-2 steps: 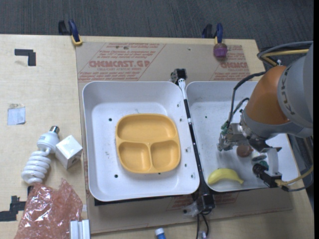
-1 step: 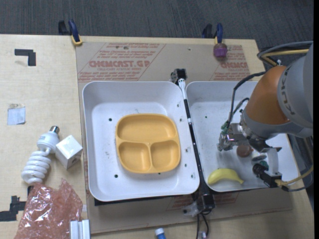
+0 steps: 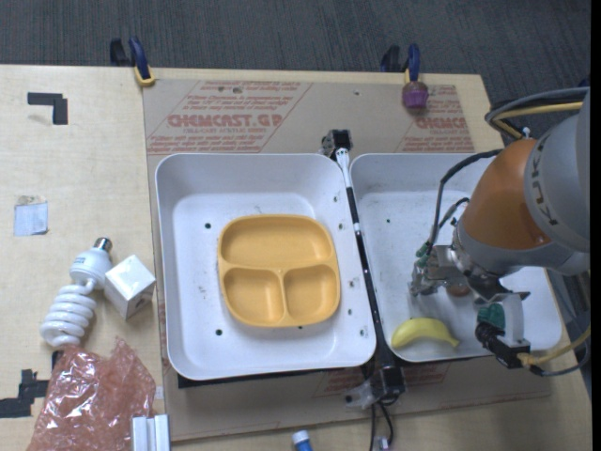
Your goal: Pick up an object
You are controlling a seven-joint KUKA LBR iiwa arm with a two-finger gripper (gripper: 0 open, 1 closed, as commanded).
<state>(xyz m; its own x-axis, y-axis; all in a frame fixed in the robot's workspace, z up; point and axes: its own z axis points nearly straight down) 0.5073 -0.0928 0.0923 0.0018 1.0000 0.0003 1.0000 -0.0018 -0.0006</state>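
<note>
On the table's left lie a light bulb [image 3: 73,294] and white cube [image 3: 130,286]; the left bin [image 3: 183,205] holds a yellow tray [image 3: 279,271]. In the right bin [image 3: 394,181], aim your hand [image 3: 434,275] lower onto the banana [image 3: 424,333], just below it. Whether the hand is open, I cannot tell. The board reads "CHEMCAST".

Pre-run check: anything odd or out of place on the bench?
Yes: a spiral light bulb, small white box and crumpled pink plastic wrap lie loose on the bench left of the left bin.
</note>
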